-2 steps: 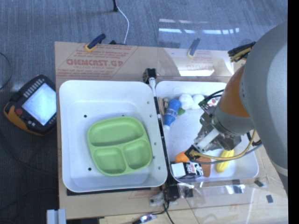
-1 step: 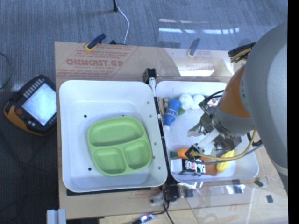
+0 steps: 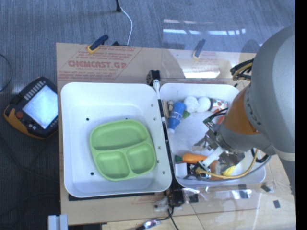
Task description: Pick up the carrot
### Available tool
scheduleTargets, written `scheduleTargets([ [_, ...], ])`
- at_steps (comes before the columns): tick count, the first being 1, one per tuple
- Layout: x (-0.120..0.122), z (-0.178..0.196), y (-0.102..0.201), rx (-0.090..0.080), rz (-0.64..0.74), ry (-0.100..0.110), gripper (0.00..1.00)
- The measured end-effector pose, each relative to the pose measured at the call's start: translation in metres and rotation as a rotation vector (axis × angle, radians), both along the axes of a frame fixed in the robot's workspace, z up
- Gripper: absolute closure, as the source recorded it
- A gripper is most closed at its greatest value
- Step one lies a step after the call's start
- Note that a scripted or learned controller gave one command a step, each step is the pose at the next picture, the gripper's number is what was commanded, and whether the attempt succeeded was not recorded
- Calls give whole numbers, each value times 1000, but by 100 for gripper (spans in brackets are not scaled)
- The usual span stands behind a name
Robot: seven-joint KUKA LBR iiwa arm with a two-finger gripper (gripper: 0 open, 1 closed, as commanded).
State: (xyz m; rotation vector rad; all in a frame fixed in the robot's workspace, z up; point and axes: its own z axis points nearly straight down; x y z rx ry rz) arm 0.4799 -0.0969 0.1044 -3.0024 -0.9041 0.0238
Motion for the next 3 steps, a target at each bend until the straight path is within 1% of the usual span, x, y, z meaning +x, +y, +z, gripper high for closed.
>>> scheduleTargets([
  [1,4,-14,0,-1,-51,-11,0],
  [2,8,-15,-3,-17,-343,-31,0],
  [3,8,-6,-3,-17,-341,-28,100],
])
